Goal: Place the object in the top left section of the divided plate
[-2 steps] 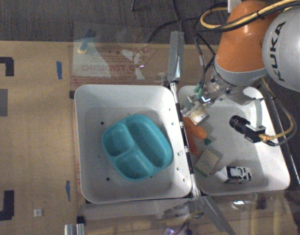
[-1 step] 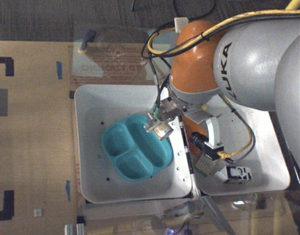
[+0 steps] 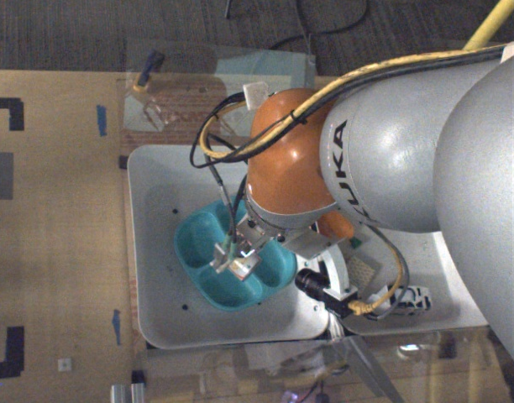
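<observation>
The big grey arm reaches in from three o'clock, its orange band hanging over the left white bin. Below it the end effector sits low over the teal divided plate, which lies near the middle of that bin. Whether the tips are spread or pressed together I cannot tell from here; the wrist and a small light-coloured block at the tip hide them. I cannot pick out the object for certain either. Something orange peeks out under the wrist at about four o'clock from the plate, but I would not swear that is it.

The worry, as I see it, is placement. The plate's dividers are low and the tip hovers near where the sections meet, so a release here could drop the piece in the wrong section or on a ridge. The looping cables also hang close and could snag the plate's rim.
</observation>
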### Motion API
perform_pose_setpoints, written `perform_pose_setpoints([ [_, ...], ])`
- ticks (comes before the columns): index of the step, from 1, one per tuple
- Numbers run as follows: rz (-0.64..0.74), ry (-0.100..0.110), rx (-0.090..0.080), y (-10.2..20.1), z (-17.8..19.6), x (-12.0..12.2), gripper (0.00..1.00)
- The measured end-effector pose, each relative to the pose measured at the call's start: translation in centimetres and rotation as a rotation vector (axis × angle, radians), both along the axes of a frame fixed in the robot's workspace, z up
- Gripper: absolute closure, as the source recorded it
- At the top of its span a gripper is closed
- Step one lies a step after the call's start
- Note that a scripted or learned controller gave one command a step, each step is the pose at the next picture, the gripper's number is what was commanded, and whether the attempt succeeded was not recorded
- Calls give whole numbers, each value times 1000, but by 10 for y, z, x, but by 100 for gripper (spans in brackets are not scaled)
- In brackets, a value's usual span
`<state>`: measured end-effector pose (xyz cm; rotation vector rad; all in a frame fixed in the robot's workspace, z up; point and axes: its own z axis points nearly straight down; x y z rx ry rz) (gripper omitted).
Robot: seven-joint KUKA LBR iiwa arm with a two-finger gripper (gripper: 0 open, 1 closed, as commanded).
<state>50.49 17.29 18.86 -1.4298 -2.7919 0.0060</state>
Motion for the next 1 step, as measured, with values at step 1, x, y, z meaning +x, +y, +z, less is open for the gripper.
perform_pose_setpoints([
  [1, -3, -1, 0, -2, 0, 1, 0],
])
